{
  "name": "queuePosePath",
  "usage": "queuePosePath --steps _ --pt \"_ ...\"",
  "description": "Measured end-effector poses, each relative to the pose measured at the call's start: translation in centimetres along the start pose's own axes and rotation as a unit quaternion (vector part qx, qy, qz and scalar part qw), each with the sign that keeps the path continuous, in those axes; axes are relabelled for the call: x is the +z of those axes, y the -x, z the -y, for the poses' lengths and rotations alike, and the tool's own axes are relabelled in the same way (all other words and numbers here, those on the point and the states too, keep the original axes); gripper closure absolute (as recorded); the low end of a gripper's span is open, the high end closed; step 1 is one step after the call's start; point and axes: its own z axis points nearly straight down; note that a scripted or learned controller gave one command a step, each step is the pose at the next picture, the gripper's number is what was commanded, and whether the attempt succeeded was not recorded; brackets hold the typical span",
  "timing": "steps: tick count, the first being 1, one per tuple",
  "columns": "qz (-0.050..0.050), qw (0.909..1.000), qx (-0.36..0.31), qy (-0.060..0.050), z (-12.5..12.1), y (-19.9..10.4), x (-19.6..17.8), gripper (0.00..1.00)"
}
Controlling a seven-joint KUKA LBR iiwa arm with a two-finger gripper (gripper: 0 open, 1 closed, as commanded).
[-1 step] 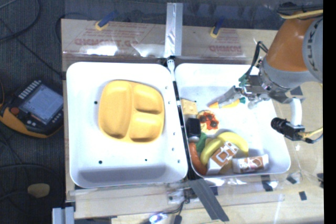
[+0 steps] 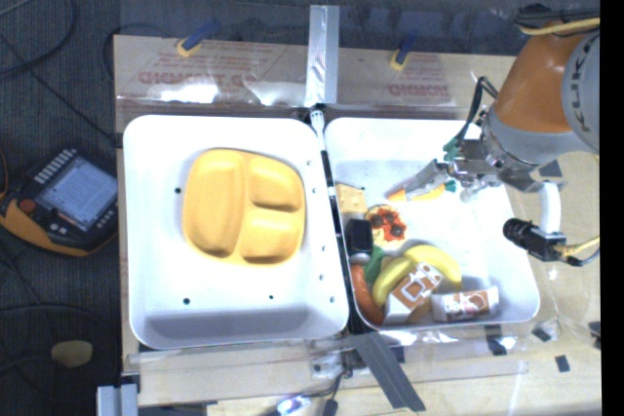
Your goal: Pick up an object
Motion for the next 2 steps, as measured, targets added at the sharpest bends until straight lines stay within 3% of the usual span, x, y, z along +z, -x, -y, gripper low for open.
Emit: queuePosePath --steps 1,2 --pt "0.002 0.9989 -0.047 0.004 -3.2 3.3 9.6 0.0" --pt "0.001 1.0 0.005 0.001 -2.7 3.9 6.9 0.0"
